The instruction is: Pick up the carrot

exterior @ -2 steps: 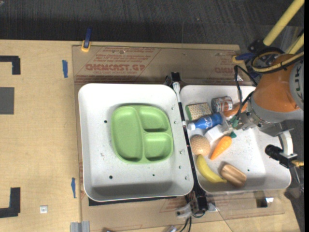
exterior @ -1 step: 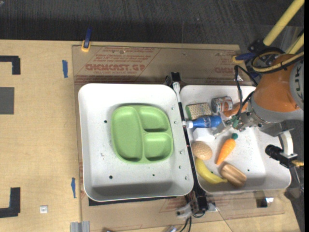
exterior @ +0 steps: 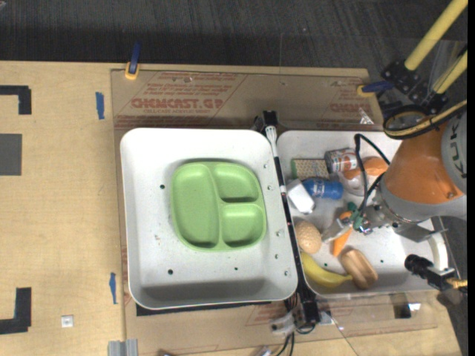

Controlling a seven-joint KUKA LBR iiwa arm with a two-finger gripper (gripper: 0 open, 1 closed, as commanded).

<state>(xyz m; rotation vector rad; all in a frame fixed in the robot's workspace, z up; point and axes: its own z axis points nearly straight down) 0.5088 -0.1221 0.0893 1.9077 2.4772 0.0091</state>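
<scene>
Curved yellow banana point(exterior: 324, 274), tapered carrot point(exterior: 341, 241)

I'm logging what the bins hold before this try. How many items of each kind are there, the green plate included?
Plates: 1, the green divided plate in the left bin
Food-shaped items: 4, carrot, banana, egg, bread roll
Containers: 2, can, blue-and-white bottle
Total: 7

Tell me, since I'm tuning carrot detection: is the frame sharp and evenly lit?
Camera view: even overhead light, soft shadows, mild glare on the left bin; the green plate is sharp; the carrot is small and partly hidden under the gripper amid clutter.
</scene>
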